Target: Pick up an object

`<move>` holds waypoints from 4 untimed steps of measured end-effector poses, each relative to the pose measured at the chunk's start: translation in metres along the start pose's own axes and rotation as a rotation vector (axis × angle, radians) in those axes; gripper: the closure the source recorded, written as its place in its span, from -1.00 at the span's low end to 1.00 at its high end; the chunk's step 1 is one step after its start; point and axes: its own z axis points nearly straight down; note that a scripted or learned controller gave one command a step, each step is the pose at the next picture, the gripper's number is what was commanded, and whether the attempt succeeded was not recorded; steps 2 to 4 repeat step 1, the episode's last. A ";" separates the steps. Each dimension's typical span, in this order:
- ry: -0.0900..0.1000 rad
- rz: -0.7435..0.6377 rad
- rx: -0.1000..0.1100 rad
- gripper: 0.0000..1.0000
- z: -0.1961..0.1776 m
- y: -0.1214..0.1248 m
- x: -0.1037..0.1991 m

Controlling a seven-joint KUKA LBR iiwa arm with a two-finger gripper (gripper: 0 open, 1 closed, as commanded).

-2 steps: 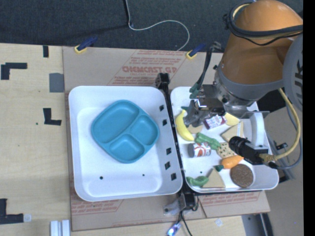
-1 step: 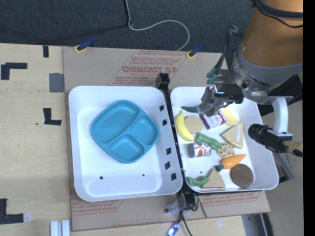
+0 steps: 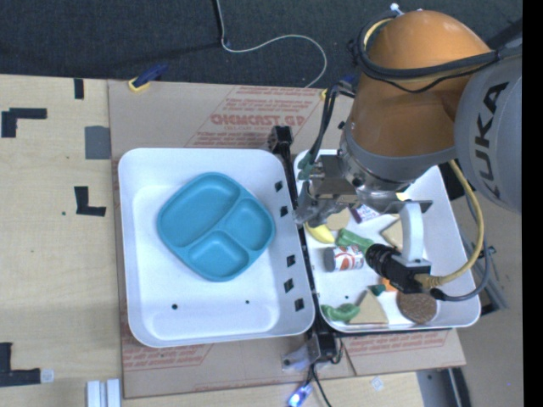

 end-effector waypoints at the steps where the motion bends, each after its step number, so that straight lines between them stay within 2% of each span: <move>1: 0.003 0.001 -0.019 1.00 -0.115 0.001 0.002; 4: 0.003 0.001 -0.019 1.00 -0.115 0.001 0.002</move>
